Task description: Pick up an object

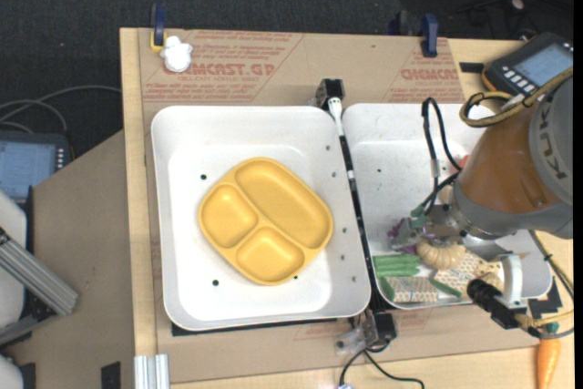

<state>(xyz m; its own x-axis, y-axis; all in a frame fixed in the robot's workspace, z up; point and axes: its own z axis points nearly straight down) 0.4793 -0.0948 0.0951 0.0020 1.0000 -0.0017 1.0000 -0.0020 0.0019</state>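
Two white bins sat side by side on the bench. The left bin (173, 196) held a yellow tray (264, 219) with three compartments, lying flat near its middle. The arm (515, 173) reached in from the right over the right bin (387, 141), its wrist low above the near end. The gripper (435, 237) was mostly hidden beneath the wrist, so whether it was wide, narrow or holding something could not be told. Directly under and around it lay a small heap of objects: a purple piece (401, 232) just to its left, a green piece (396, 266) nearer, and a beige ridged piece (444, 257) touching the wrist's near side. The far half of that bin showed bare white floor.
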